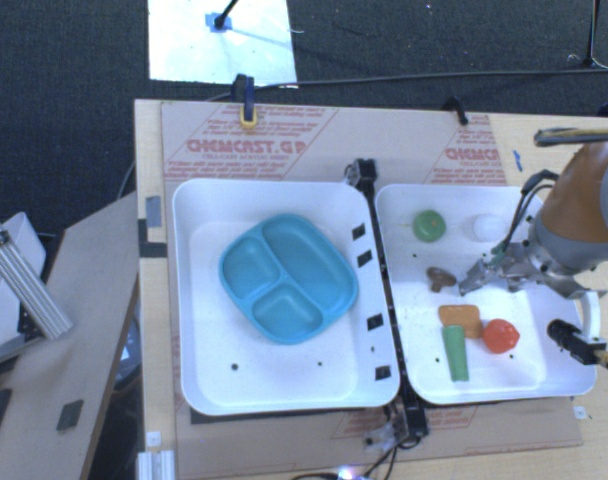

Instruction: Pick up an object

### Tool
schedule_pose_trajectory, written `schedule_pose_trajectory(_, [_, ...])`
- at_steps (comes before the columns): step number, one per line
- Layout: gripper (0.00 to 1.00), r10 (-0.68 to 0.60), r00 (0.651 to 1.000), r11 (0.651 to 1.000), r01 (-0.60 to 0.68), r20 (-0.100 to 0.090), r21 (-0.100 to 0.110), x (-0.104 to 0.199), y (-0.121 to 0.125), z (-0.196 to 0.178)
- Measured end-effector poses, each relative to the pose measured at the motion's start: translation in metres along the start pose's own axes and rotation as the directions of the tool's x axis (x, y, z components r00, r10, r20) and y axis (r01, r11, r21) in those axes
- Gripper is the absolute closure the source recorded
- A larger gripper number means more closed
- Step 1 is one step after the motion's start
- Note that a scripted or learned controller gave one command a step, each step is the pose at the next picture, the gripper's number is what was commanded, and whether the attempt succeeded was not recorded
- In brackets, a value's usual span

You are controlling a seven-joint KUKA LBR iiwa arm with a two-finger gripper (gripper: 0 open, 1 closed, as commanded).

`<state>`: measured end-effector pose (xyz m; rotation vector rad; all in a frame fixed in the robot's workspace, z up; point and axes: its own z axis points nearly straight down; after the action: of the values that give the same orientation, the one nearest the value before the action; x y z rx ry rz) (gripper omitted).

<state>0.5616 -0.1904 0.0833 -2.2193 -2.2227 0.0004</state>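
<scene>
The right bin (524, 383) holds several small objects. A green ball (429, 226) and a pale white piece (484, 228) lie at its far side. A small brown object (441, 278) sits near the middle left. An orange block (460, 317), a green cylinder (455, 353) and a red-orange ball (500, 336) lie toward the front. My gripper (474, 280) hangs low over the right bin, just right of the brown object and above the orange block. Nothing is visibly held in it.
The left bin (209, 368) holds a blue divided plate (287, 278). A black divider with clips (376, 288) runs between the bins. The arm's grey body and orange band (584, 208) cover the right bin's far right corner.
</scene>
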Motion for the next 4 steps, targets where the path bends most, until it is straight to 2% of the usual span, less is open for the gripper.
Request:
schedule_pose_trajectory(1, [1.00,0.000,1.000,1.000,0.000,0.001,-0.004,0.000,0.001,-0.012])
schedule_pose_trajectory(4, [1.00,-0.003,1.000,1.000,0.003,0.002,-0.007,-0.007,0.006,-0.167])
